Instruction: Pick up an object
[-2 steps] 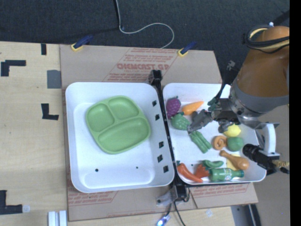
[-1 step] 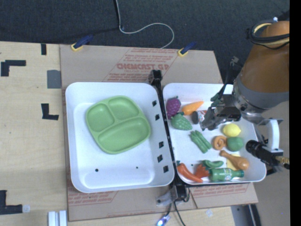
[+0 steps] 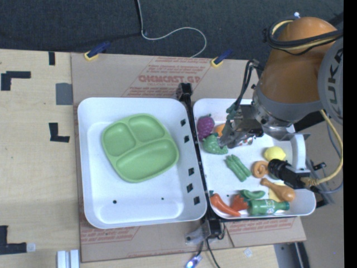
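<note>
Below, hung gripper (image 3: 231, 140) over right bin (image 3: 304, 208), just beside dark green leafy toy vegetable (image 3: 212, 145) and purple grape bunch (image 3: 205, 125); finger spread impossible to tell.

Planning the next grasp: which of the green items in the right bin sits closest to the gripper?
The green leafy piece, just below the purple item, next to the gripper. The green bean pods and green bottle lie farther down.
</note>
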Tool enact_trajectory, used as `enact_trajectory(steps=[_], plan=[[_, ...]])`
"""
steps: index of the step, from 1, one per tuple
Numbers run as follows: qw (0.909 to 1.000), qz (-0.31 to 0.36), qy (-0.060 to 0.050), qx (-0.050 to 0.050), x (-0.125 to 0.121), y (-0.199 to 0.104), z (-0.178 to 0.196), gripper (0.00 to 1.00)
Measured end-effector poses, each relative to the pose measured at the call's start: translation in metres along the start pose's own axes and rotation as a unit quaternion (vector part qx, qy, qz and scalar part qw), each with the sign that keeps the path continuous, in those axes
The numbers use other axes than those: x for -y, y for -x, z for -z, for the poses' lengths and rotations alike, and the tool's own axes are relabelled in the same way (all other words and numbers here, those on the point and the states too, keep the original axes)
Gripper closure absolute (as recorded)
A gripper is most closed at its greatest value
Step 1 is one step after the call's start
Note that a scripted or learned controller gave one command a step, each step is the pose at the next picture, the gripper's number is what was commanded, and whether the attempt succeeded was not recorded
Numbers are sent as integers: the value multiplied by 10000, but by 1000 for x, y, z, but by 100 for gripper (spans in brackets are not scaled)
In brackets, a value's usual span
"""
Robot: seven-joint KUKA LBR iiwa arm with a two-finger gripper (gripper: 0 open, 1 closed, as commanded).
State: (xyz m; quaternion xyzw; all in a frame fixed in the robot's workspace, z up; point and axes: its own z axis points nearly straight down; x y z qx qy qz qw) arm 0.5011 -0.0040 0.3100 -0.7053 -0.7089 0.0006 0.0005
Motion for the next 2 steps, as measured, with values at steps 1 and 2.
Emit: enact_trajectory(steps=[1, 2], plan=[[10000, 24, 22, -12, 18, -64, 57, 100], [10000, -4, 27, -5, 17, -77, 119, 100]])
